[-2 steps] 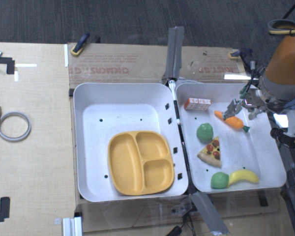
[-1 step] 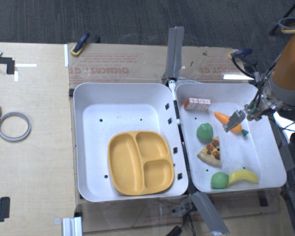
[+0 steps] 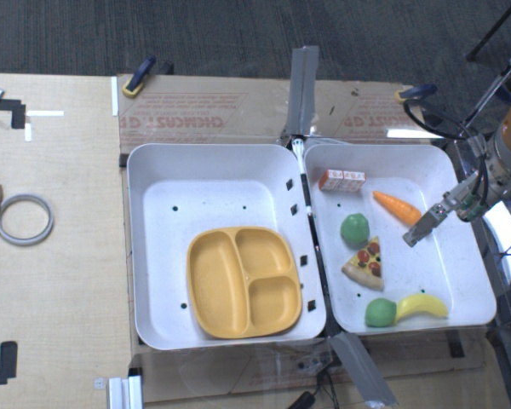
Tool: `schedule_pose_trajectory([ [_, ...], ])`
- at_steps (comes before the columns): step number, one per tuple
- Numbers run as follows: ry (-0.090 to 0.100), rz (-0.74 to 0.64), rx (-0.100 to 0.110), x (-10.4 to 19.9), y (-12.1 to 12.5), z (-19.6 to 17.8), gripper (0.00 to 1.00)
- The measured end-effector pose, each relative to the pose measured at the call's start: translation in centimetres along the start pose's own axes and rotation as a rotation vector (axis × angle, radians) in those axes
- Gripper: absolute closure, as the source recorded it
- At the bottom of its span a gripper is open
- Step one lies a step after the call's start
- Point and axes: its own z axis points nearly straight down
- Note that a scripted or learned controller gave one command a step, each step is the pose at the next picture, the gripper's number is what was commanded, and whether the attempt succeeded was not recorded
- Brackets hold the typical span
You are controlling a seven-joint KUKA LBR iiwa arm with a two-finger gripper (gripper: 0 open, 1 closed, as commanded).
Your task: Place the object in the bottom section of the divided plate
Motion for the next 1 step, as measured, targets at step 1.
schedule_pose_trajectory([
  [1, 0.002, -0.267, 0.001, 5.48, 3.57, 0.43, 0.0],
])
